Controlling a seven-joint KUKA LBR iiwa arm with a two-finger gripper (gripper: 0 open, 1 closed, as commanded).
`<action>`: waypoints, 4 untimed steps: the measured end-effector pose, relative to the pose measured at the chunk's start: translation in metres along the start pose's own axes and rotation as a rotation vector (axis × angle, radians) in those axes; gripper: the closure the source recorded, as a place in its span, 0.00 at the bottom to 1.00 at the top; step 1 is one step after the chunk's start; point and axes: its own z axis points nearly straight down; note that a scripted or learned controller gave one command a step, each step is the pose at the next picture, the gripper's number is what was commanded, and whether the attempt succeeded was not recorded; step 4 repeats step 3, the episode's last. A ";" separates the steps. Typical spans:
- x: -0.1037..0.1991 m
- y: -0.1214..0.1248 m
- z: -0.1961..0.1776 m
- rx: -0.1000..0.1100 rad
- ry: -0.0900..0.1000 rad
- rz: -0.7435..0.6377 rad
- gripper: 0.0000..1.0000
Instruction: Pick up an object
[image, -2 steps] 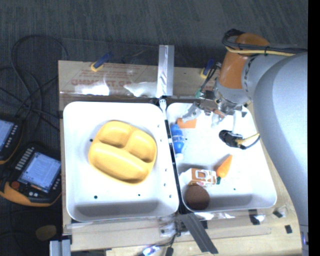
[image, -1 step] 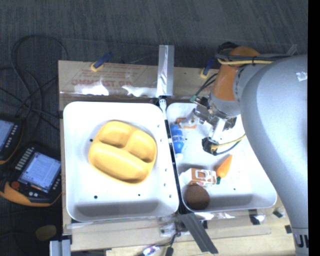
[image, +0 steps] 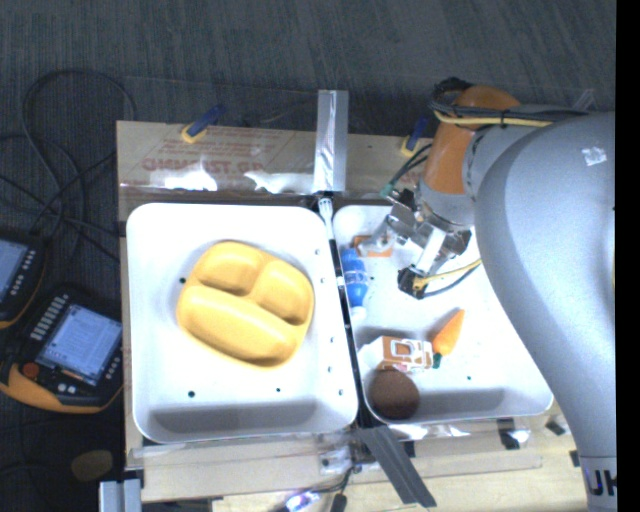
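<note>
Blue bottle lies lengthwise along the right bin's left wall, just beside the pincer, whose open-or-closed state I cannot tell.

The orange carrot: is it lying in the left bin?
No, the carrot lies in the right bin, beside a small carton.

Two bins side by side, frame centre. Left bin: loaf alone, in middle. Right bin: bottle along left wall, upper part; gripper just right of it; carrot lower, mid-bin; carton just left of carrot; ball below carton, near lower-left corner.
</note>
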 end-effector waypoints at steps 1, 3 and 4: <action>0.001 -0.003 0.002 -0.012 0.010 0.299 0.00; -0.004 -0.001 0.003 -0.014 0.015 0.765 0.00; -0.004 -0.001 0.003 -0.014 0.015 0.765 0.00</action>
